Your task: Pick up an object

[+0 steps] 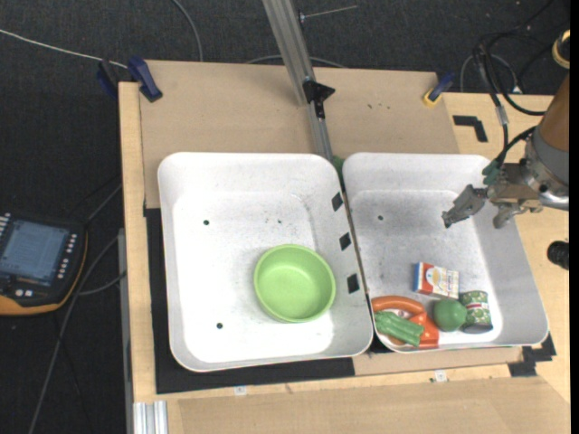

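White is the color of the two bins sitting side by side on the brown counter (235, 107). The left bin (181, 242) is holding a green bowl (294, 283), which is resting upright near the front right part of that bin. The right bin (507, 269) is holding a little heap of things in its front corner. A small box (438, 279) with red, white and blue on it is lying flat there. Just in front of it, a green ball (448, 314) is sitting beside a small green can (476, 309), and the two are touching. To the left of the ball, an orange piece (400, 306) is lying with a green veggie toy (403, 329) on top of it.

The grey arm (554, 143) is reaching in from the right side. Its end effector (477, 208) is hanging over the back right part of the right bin, well apart from the heap of things. Its two fingers (459, 207) are spreading apart, and nothing is sitting between them, so it is let go and carrying nothing.

A silver pole (294, 48) is slanting down to the spot where the two bins are meeting. Blue clips (145, 80) are gripping the back edge of the counter. A small screen box (36, 260) is lying on the dark floor to the left.
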{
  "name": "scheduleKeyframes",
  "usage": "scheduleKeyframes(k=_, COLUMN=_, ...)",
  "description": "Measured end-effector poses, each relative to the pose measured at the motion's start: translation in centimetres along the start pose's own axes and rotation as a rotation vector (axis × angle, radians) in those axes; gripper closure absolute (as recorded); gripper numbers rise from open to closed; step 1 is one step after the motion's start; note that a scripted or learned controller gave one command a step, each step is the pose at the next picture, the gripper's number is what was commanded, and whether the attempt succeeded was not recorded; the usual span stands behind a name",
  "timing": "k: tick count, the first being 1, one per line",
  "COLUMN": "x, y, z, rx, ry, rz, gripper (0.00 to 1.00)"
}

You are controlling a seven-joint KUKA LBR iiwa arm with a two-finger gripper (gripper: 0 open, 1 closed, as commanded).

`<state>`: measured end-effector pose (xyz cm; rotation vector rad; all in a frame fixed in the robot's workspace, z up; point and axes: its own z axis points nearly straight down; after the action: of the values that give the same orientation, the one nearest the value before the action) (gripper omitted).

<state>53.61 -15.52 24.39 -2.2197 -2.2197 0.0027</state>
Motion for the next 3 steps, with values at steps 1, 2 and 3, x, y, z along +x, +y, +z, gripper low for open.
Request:
scheduleKeyframes(k=1, x=-0.2, y=0.0, z=6.2, rx=0.002, ry=0.0, rz=0.0, gripper=0.0)
scheduleKeyframes(k=2, x=-0.5, y=0.8, z=11.4, rx=0.001, ry=0.0, rz=0.0, gripper=0.0)
scheduleKeyframes(k=3, x=-0.5, y=1.0, z=10.1, rx=-0.005, ry=0.0, rz=-0.001, gripper=1.0)
